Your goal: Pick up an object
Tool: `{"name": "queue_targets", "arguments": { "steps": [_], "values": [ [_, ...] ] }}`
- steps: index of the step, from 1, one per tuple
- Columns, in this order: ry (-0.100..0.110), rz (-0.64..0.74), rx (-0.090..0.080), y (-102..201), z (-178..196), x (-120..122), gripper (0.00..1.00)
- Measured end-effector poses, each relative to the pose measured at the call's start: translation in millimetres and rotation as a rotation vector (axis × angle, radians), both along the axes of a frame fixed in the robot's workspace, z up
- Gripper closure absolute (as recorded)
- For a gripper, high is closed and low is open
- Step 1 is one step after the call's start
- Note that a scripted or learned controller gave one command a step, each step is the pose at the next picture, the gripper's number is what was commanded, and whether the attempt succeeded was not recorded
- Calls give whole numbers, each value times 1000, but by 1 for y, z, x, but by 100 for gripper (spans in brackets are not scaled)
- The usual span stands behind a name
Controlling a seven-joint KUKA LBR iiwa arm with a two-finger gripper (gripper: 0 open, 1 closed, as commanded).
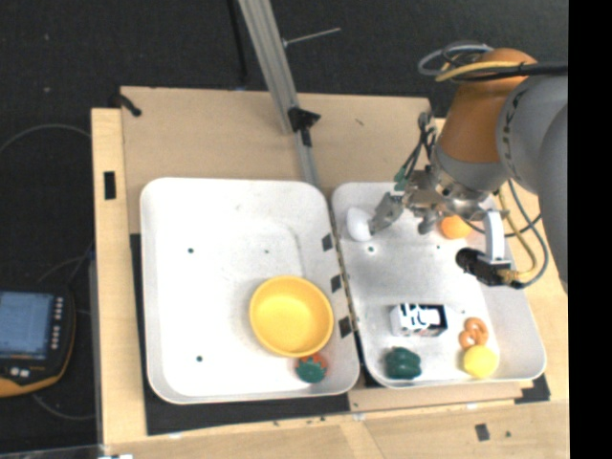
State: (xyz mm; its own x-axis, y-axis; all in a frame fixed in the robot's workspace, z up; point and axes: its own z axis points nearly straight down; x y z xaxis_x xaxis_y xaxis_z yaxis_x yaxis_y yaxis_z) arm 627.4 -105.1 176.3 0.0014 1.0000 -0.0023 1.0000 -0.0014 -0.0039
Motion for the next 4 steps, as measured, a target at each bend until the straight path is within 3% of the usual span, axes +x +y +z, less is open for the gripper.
{"name": "queue_targets", "arguments": {
  "steps": [1, 2, 3, 4],
  "values": [
    [2, -1, 0, -7, -62, -1, 0],
    [-3, -2, -1, -9, -76, -2, 0],
    [-7, -6, 1, -9, -64, 0, 100],
    [-9, 4, 2, -4, -18, 1, 100]
  ]
}}
